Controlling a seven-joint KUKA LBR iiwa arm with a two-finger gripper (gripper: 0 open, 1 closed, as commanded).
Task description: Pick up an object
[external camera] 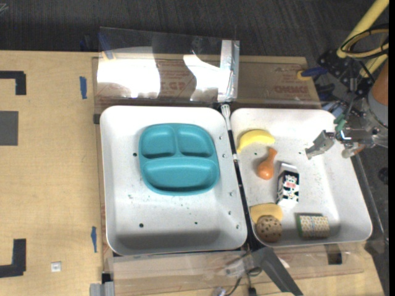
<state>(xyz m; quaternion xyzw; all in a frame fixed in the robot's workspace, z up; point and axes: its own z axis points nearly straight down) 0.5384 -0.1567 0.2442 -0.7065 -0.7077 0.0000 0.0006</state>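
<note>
The right bin holds several small objects. A yellow banana-shaped piece lies at its upper left, with an orange pear-shaped piece just below it. A black-and-white carton sits in the middle. Near the front edge are a brown speckled round piece and a greenish can on its side. My gripper hangs over the bin's right part, to the right of the carton and apart from every object. Nothing shows in its grasp.
The left bin holds a teal divided plate. A clear plastic sheet stands behind the bins. Cables and a yellow hose crowd the upper right beside the arm.
</note>
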